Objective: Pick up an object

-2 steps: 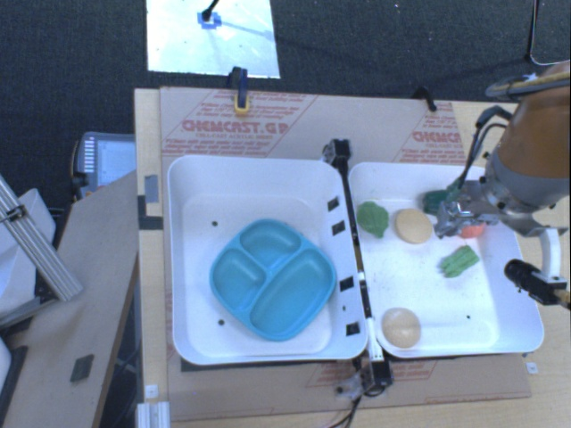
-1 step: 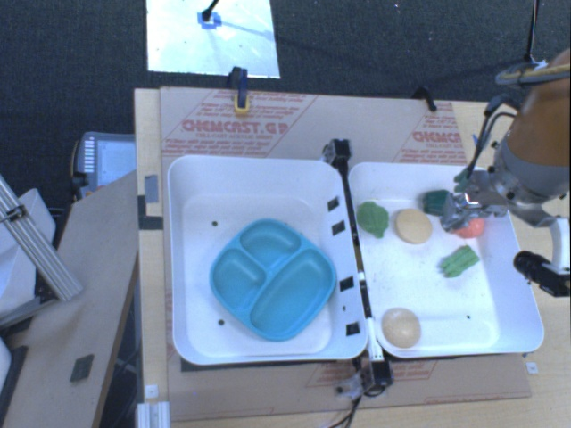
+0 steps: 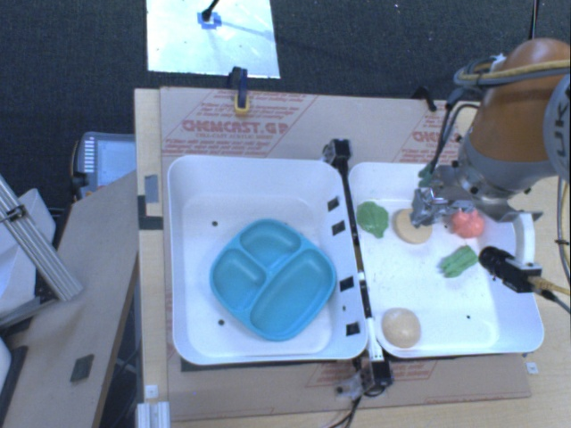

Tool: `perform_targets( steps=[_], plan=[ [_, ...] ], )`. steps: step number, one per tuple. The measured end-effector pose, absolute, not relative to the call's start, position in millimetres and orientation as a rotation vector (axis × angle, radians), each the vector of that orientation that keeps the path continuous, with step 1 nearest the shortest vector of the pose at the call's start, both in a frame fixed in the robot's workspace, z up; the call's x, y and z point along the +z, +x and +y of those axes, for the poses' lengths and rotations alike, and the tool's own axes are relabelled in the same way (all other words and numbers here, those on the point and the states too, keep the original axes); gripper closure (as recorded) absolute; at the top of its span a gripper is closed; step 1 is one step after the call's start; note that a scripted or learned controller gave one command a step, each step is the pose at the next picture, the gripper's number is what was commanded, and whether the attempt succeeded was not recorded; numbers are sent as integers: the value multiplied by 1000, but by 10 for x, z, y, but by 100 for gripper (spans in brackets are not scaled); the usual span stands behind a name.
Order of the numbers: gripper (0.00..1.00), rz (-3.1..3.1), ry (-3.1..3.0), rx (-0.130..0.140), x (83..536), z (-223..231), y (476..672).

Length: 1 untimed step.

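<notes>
a: where's the gripper (image 3: pixel 428 208) right now?
b: over the right bin (image 3: pixel 451 315), at about 12 o'clock from the bin's middle, close to the far wall. arm (image 3: pixel 517 114) comes in from 3 o'clock
a: open or closed?
b: can't tell, the wrist body covers most of it from this angle. can't see anything in its grasp either
a: what's nearest to it?
b: tan flat disc (image 3: pixel 412 231), at 7 o'clock from the gripper. the gripper's lower end overlaps the disc's top edge in the view, can't tell if they touch
a: other stuff in that bin?
b: 4 more. pink piece (image 3: pixel 467 225) at 4 o'clock from the gripper, just beside it. leafy green piece (image 3: pixel 373 218) at 9 o'clock from the disc, near but apart, close to the wall on the divider side. green chunk (image 3: pixel 459 261) near the bin's middle, at 6 o'clock from the pink piece. pale round ball (image 3: pixel 401 326) at 7 o'clock in the bin, well apart from the rest
a: left bin?
b: left bin (image 3: pixel 259 168) has 1 blue divided plate (image 3: pixel 272 279), 3 compartments, lying flat, a bit toward 5 o'clock of the bin's middle, turned at a slant
</notes>
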State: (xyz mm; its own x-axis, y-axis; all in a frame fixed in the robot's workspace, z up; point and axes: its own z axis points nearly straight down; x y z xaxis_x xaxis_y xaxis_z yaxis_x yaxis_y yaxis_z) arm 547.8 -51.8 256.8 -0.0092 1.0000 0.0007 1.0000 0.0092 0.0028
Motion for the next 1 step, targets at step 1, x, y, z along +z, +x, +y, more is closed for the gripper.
perform_targets(
  steps=[1],
  plan=[
    [100,2231,2210,5,2587,18,5637]
  ],
)
